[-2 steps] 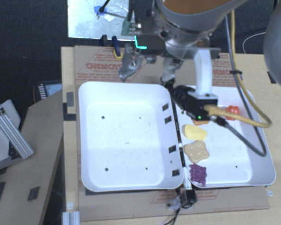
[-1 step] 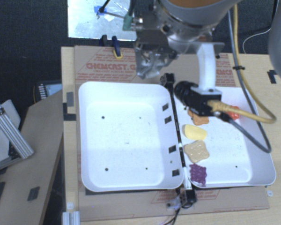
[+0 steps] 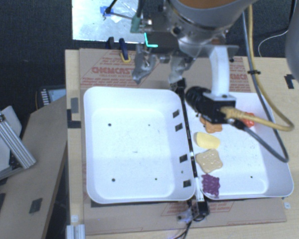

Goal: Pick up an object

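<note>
Gripper (image 3: 158, 69) fingers are seen spread apart, with nothing between them, above the far rim of the left bin (image 3: 97, 133), near the divider between the two bins. One finger (image 3: 142, 68) is positioned over the cardboard sheet (image 3: 109, 68) behind the bin, while the other hangs close to the far end of the divider. The arm (image 3: 209, 4) (grey, with an orange band) is located at the top of the view. The objects available for picking are found in the right bin (image 3: 274, 178), grouped along its left side beside the divider: a yellow piece (image 3: 208, 141), a tan bread-shaped piece (image 3: 209, 160) and a purple grape-like cluster (image 3: 211, 184), set in a row from far to near. An orange item (image 3: 212, 127) is partly hidden beneath a black fitting (image 3: 207, 103) with a yellow hose (image 3: 269, 123).
</note>
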